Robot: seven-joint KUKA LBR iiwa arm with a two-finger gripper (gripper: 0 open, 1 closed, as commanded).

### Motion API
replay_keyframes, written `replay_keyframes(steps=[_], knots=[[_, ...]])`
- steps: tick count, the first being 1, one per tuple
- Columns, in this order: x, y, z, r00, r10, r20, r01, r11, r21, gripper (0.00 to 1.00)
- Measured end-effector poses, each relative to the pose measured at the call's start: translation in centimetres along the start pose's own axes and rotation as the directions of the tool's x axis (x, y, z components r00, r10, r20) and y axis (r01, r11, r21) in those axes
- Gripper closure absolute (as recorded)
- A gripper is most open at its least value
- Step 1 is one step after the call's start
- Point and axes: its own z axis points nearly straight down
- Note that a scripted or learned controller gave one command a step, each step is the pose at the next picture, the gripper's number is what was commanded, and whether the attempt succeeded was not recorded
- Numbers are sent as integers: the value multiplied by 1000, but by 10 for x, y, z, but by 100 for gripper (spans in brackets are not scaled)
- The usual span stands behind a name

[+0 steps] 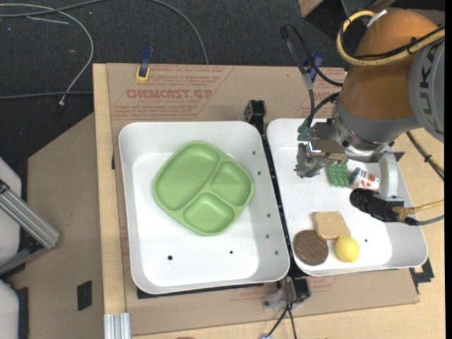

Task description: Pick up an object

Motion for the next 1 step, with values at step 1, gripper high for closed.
replay_keyframes(steps=[1], knots=[[50,-3,21,1000,-2,-1,2,1000,2,100]])
